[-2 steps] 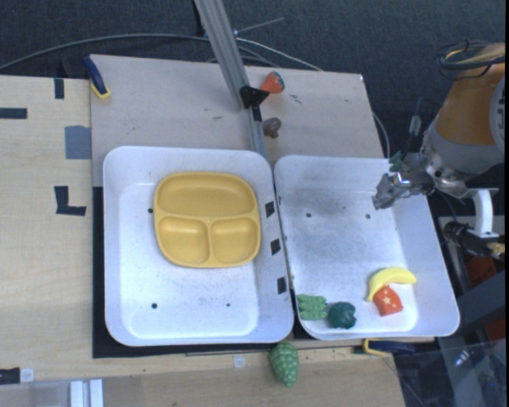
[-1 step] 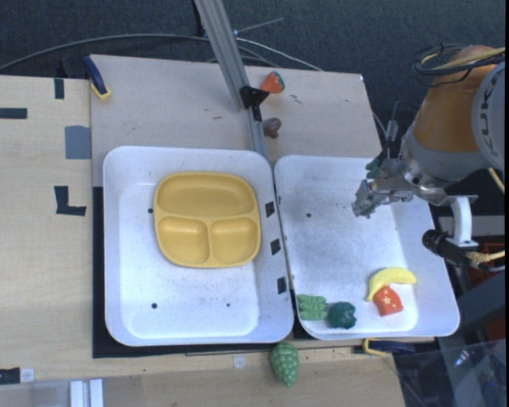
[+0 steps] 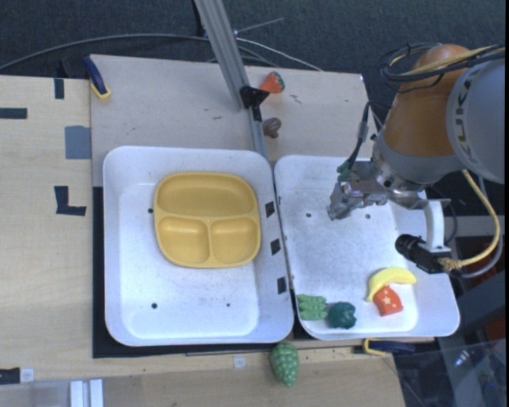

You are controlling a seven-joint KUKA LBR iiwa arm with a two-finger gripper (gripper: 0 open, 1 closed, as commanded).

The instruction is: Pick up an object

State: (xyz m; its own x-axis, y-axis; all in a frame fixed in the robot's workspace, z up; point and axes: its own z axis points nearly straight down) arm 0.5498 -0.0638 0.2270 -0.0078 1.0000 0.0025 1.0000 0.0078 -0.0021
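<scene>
Your gripper hovers over bare floor in the right bin, grasping nothing, so you're mid-approach; next reach toward the banana at the near right corner.

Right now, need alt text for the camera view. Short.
A grey and orange robot arm's gripper hangs over the upper part of the right white bin, holding nothing visible. That bin's near edge holds a banana, a red toy and green toys; the left bin holds a yellow divided plate.
</scene>
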